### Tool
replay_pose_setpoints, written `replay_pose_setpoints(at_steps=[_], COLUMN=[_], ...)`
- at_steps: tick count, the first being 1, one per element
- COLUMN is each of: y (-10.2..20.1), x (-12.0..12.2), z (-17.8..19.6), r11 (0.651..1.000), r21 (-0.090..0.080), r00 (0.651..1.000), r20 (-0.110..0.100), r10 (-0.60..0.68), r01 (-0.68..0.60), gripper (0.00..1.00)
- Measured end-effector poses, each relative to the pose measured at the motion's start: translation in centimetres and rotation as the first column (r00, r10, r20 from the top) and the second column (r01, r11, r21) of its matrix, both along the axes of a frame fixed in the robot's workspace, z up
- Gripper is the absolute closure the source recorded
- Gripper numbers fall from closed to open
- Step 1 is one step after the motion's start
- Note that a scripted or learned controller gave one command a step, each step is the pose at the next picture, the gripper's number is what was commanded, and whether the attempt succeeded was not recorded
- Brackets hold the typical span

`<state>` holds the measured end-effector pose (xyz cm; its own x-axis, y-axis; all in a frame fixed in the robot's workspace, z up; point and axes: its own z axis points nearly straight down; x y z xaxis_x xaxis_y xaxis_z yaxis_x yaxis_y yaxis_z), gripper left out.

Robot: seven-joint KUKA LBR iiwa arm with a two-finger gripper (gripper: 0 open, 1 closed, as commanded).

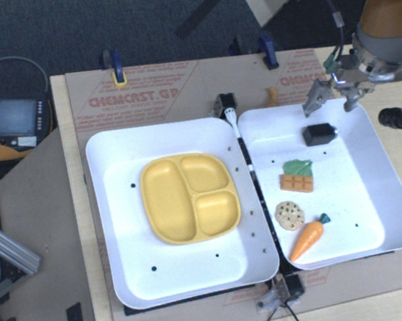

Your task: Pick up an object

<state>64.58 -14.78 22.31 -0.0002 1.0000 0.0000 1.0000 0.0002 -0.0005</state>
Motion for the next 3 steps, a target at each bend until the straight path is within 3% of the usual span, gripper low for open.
replay_pose_setpoints(at_steps=[2,3], y=[0.3,0.2], x=[0.4,0.9], z=[-10.7,-12.1], r11=[1.0,1.0], r21=[0.001,-0.006], r00=[1.0,1.0], r20=[-0.006,0.015], r10=[0.002,0.001], r01=[-0.002,-0.001], gripper=[0.0,0.0])
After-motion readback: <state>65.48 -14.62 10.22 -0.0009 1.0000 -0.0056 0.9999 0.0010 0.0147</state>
